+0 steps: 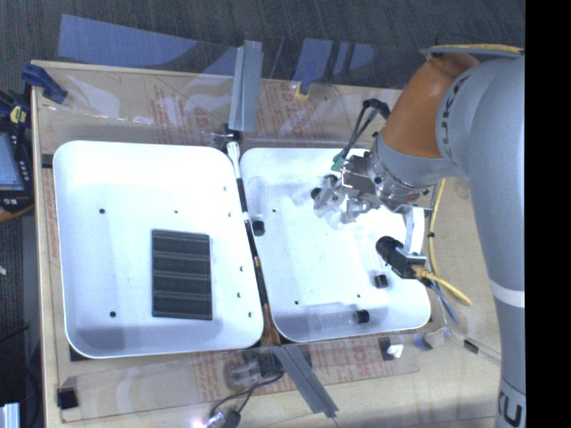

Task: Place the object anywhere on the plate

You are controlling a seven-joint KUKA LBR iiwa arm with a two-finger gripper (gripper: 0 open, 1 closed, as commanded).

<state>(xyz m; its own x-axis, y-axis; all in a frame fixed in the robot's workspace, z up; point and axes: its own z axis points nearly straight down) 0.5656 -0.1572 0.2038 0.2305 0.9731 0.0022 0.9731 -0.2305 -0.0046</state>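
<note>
A grey arm (pixel 473 150) with an orange band is seen reaching from the right over the right bin (pixel 303 319) of two shallow white bins set side by side on a pale worktop (pixel 134 105). Its pincer (pixel 343 194) is held low near the bin's upper middle; whether it is spread, pressed together or pinching anything cannot be told, since metal and glare merge there. A dark ribbed plate (pixel 182 274), rectangular and flat, is shown lying in the left bin (pixel 89 176), well apart from the arm. The task's object cannot be identified with certainty. A clear, tube-like item with a black cap (pixel 339 313) is seen lying along the right bin's near wall, and is judged the likeliest candidate. If so, it would probably be light, stiff and smooth, liable to roll or slip, and best taken across its middle rather than at the cap. Small black pieces (pixel 381 280) are scattered nearby on the glossy plastic floor. The bins' rounded corners and slick surfaces are lit brightly from above.
</note>
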